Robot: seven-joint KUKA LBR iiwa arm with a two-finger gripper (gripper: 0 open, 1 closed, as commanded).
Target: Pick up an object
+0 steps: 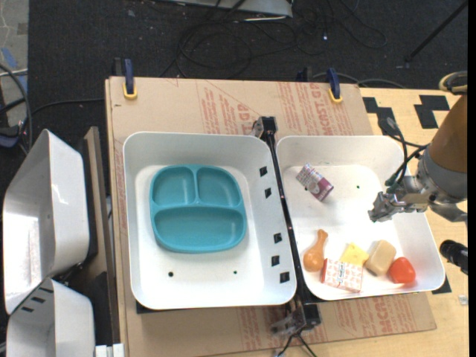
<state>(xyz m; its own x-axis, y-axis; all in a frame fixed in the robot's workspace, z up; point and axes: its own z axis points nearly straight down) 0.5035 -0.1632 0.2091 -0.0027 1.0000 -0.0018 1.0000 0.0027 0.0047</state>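
Where cables cross, dark floor (223, 43)

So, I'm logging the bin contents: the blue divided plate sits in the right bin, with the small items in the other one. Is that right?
Not quite. The camera view shows the blue divided plate in the left bin; the small items, such as the orange ball, lie in the right bin.

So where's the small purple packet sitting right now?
The purple packet lies in the right bin, toward its upper left, near the divider between the bins and apart from the cluster of items along the bin's lower edge.
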